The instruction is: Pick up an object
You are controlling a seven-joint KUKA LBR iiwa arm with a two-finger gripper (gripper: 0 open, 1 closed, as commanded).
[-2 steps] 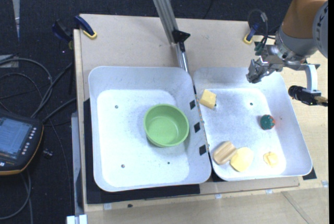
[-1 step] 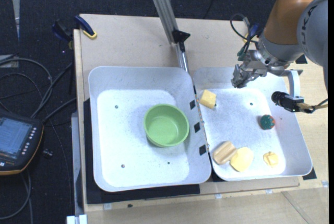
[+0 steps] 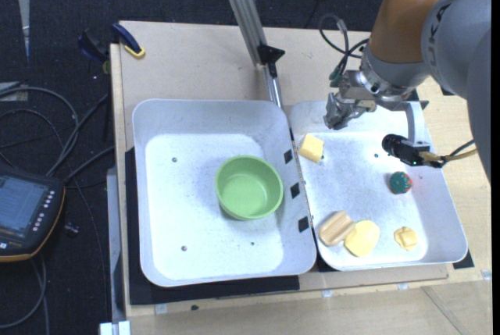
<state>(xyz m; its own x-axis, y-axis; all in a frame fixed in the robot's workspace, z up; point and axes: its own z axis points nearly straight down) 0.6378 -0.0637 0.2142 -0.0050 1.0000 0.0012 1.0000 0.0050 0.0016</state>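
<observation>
Grey arm (image 3: 437, 21) reaching in from the right, over two white bins: left bin (image 3: 156, 169) bearing a green bowl (image 3: 250, 187), right bin (image 3: 437, 224) scattered with small items. Gripper (image 3: 341, 113) poised at the right bin's far left corner, nothing visibly held; jaw state impossible to tell. Nearest candidate: pale yellow block (image 3: 312, 147), just below and left of the gripper. Further off: tan piece (image 3: 335, 227), yellow round (image 3: 362, 238), small yellow lump (image 3: 405, 237), teal ball (image 3: 401, 183). Approach step, seemingly; next, a short shift toward the block, then a descent.
</observation>
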